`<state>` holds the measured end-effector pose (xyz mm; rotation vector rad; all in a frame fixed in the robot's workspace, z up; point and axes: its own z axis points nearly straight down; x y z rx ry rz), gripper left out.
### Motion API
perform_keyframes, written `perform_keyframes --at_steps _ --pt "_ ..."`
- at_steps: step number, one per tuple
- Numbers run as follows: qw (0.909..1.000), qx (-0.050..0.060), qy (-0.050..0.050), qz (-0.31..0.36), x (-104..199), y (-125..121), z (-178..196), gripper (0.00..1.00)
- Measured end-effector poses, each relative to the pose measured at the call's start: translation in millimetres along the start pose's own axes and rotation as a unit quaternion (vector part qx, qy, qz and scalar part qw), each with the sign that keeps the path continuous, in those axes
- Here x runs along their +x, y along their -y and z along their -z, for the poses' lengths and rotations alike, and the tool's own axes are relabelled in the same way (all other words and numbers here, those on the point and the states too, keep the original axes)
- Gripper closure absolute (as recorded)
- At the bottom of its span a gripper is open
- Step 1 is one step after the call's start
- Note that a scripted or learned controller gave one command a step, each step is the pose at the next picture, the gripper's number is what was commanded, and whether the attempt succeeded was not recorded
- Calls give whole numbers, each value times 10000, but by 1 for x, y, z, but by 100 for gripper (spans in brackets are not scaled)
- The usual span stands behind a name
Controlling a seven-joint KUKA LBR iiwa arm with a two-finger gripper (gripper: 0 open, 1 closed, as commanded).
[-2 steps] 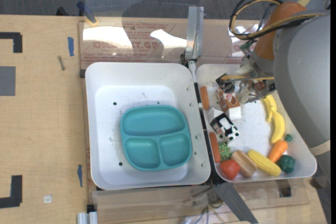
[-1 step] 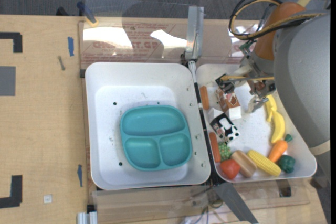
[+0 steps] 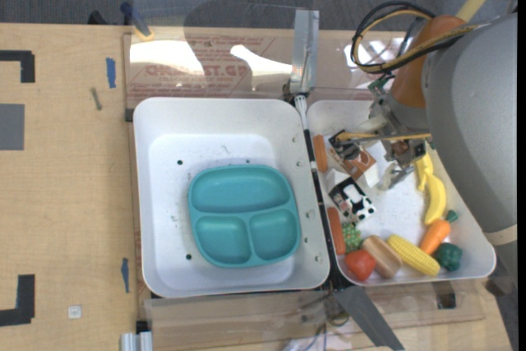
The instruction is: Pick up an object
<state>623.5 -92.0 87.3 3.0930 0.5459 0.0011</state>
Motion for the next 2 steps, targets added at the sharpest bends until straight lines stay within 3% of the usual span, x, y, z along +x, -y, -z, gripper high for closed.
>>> perform_keyframes --at_steps 1,2 --pt "9999 9 6 120 -49 -54 0 0" --pt "9994 -1 -13 352 -36 10 1 0"
